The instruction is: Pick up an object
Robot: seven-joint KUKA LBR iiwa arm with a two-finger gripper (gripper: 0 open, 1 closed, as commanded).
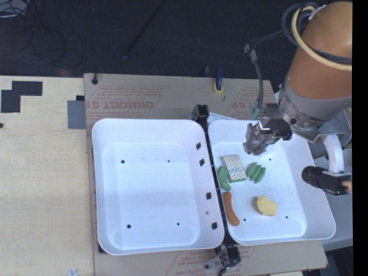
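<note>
- We see the claw (255, 146) above the right bin (313, 226); we cannot tell its state.
- The patterned block (234, 167) lies just beside and below it, apart.

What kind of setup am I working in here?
Probably a lab bench for robot picking tests: two white bins side by side, toy food such as a hot dog, and loose cables behind.

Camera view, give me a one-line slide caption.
KUKA arm's gripper hovers over the right bin above a checkered block, green pieces, sausage and yellow chunk.
</note>
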